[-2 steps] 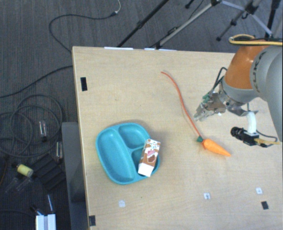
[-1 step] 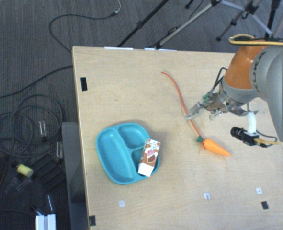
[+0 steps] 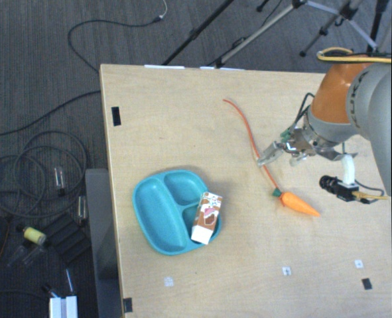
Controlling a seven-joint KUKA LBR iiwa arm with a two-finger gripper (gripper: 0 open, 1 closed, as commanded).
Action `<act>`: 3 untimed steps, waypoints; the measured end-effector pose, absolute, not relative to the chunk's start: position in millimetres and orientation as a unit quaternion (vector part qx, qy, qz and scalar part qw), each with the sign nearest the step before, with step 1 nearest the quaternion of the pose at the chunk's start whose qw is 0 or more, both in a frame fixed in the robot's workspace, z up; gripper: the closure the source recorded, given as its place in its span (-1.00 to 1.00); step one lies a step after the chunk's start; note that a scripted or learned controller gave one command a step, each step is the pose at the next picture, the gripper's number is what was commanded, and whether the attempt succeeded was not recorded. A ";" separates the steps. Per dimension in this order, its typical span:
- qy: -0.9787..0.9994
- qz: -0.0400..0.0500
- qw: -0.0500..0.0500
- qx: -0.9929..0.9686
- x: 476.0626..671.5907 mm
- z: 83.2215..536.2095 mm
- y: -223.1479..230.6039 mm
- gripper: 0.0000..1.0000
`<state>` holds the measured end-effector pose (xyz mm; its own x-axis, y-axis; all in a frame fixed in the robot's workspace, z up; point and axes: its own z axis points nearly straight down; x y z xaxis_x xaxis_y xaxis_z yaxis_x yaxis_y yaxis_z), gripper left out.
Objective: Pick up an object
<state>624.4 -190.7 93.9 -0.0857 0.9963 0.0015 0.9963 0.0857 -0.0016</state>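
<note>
The gripper (image 3: 270, 154), jaws slightly open and holding nothing, hovers above the carrot (image 3: 298, 204); the tray (image 3: 157, 211) sits well left.

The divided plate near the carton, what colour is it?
The divided plate is light blue, seen clearly in the camera view from above.

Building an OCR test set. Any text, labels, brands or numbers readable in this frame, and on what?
None readable.
Small carton lying on the blue divided plate: brown and white print on its face, too blurred to read.
Dark markers on the bench top, such as the one near its left edge: plain patches, no characters visible.
Carrot toy and claw: no markings visible.
</note>
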 end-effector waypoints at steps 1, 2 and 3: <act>-0.756 0.002 -0.001 -0.655 640.5 84.3 -223.8 -1.00; -0.757 0.000 0.001 -0.654 567.5 82.9 -170.6 -1.00; -0.757 -0.001 0.002 -0.654 567.7 91.3 -169.5 1.00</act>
